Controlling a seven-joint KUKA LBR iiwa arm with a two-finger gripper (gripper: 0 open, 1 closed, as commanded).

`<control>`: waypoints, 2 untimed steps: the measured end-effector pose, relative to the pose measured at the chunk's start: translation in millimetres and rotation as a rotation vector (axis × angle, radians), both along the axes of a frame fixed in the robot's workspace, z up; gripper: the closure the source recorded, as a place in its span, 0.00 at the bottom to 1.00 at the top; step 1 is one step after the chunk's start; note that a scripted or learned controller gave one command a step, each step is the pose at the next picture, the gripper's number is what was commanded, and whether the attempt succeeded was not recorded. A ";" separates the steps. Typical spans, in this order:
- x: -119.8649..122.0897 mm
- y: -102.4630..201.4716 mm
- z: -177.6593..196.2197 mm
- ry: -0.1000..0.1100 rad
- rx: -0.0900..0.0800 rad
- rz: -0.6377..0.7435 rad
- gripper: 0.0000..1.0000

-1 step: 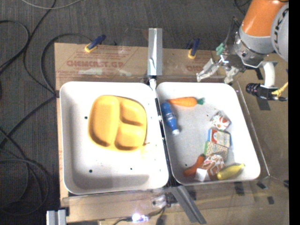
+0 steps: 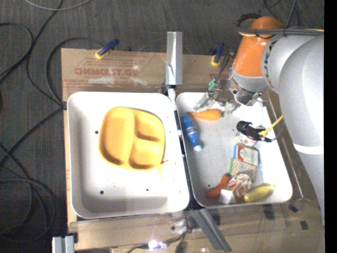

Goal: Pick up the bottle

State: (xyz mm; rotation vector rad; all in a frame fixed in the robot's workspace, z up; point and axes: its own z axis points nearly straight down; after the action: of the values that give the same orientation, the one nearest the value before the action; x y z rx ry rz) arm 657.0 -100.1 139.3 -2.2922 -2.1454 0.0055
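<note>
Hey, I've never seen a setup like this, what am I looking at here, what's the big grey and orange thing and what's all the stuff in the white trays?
One camera looks down at a slant on a bench. The grey and orange thing is a robot arm reaching in from the right; its gripper sits over the right bin, close to a carrot. I cannot tell whether it holds anything. That bin also holds a blue bottle, which it should pick up, a banana and small packets. The left bin holds a yellow divided tray.

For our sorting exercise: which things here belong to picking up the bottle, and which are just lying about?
Job: bottle; end effector.

Lying about: carrot; yellow tray; banana; small carton.
</note>
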 end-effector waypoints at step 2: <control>-61.4 -19.7 24.3 -0.002 -0.001 -0.090 0.00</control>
State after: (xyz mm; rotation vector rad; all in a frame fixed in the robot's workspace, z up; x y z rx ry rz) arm 595.5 -119.8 163.7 -2.3874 -2.0409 0.0042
